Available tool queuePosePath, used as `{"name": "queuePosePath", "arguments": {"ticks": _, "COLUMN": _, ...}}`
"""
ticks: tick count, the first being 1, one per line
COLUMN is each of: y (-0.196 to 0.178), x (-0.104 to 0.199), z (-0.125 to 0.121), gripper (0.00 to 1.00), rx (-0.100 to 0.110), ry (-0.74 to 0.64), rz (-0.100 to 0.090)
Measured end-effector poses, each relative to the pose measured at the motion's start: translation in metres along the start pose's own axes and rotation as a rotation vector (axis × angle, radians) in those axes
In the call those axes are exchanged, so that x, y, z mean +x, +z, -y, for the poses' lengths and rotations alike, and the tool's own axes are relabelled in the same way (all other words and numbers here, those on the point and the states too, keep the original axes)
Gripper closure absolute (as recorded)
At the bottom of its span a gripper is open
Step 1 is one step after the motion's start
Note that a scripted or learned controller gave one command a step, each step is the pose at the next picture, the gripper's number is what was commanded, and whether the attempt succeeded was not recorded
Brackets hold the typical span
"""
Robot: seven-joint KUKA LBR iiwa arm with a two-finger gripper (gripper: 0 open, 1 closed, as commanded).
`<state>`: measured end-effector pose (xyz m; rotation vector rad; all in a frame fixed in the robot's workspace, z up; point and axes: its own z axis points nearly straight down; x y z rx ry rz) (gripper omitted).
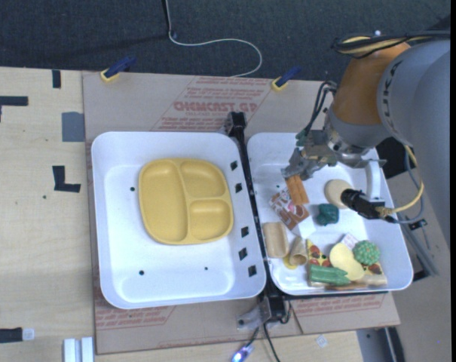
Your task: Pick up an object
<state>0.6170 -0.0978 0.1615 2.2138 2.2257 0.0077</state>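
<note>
arm above the right bin, claw at an orange-brown block

the grey arm (408,74) with its orange band reaches in from the right over the right bin (276,277). its claw (297,173) hangs low, directly above an orange-brown block (296,191) at the bin's upper middle; whether the claw is spread or pinching the block cannot be told from this slant. just below the block lies a brown-and-white wrapped piece (286,211), with a teal lump (327,215) to its right and a tan roll (276,240) below. toy foods (344,264) crowd the lower right corner. the left bin (114,277) holds a yellow divided tray (186,200). both bins rest on cardboard on the counter (32,225).
</note>
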Motion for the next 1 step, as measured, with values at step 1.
{"name": "queuePosePath", "arguments": {"ticks": 1, "y": -0.0294, "x": 0.0643, "z": 0.0098, "gripper": 1.00, "rx": 0.004, "ry": -0.002, "rz": -0.001}}
